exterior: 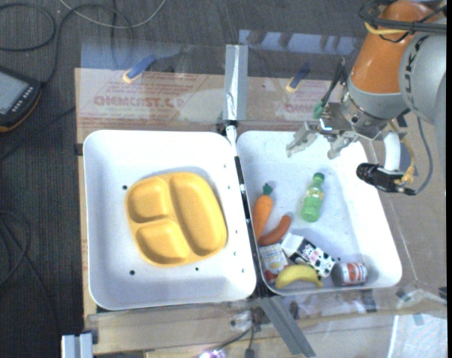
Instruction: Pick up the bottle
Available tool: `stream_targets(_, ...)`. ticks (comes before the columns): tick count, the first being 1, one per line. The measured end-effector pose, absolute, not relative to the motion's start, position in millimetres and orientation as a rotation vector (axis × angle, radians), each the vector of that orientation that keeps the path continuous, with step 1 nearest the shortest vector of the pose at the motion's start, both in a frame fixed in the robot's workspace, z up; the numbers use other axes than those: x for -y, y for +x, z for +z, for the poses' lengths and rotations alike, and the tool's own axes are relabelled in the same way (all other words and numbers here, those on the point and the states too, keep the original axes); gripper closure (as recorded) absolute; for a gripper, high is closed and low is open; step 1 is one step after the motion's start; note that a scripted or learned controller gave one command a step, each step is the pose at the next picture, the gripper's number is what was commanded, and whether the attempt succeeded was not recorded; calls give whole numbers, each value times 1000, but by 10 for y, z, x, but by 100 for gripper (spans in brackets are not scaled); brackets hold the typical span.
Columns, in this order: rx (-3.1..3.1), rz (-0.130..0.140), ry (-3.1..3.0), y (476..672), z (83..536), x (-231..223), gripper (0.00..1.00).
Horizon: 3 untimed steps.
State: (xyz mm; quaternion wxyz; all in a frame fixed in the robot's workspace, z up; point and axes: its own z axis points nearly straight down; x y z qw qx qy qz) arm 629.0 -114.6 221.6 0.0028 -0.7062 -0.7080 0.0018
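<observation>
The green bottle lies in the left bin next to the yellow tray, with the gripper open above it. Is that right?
Not quite: the bin is wrong. The camera view shows the green bottle lying in the right bin, apart from the yellow tray, which sits in the left bin. The gripper is open above the bottle, its fingers spread.

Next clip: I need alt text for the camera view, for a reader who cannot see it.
The end effector hangs open above the right bin, up-frame of a green bottle lying untouched in it. Near that bin's front lie a carrot, a sausage, a banana and a can. The left bin holds a yellow divided tray.
</observation>
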Motion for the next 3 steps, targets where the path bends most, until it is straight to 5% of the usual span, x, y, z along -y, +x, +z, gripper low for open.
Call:
stream_targets(1, 1937, 4, -2467, 6089, 936, 1661, 0)
stream_targets(2, 1935, 8, -2462, 6085, 989, 1648, 100)
stream_targets(3, 1879, 8, -2515, 5875, 2143, 1231, 100)
